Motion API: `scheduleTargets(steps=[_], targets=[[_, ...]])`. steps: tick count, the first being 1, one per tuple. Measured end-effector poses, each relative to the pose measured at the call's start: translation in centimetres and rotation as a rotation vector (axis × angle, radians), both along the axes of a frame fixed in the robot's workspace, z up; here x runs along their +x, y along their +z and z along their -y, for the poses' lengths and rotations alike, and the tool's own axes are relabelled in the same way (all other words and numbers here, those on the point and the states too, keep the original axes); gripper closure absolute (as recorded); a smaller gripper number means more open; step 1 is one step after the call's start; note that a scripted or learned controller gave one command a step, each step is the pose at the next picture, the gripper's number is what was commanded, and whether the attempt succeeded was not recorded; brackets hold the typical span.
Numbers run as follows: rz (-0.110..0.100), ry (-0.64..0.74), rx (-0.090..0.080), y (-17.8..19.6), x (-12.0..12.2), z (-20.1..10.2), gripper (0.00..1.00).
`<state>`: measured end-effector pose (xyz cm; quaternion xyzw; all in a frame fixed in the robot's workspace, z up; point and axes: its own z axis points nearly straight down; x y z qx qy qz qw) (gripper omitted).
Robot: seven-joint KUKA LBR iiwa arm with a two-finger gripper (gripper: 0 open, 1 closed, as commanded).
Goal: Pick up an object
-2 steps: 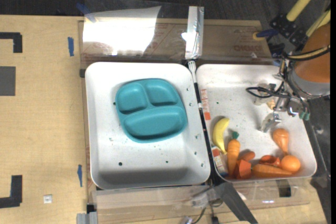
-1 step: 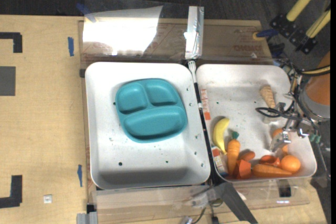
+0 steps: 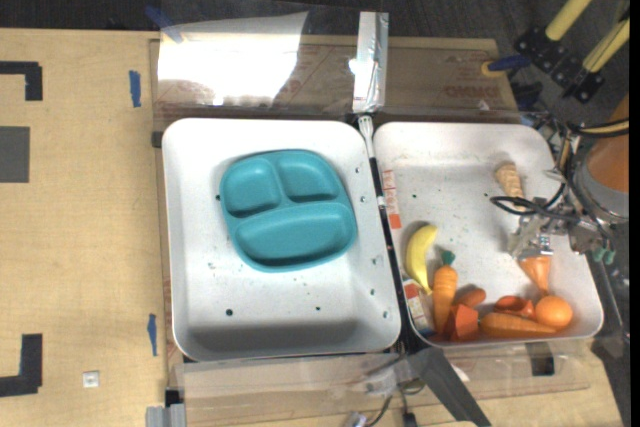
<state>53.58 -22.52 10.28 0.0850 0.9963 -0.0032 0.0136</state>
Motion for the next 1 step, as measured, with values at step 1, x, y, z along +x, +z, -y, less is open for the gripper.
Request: scheduleTargets(steps=[1], targets=[[-0.016,0.159,0.004,-1.41,8.68,-0.28,1.00]])
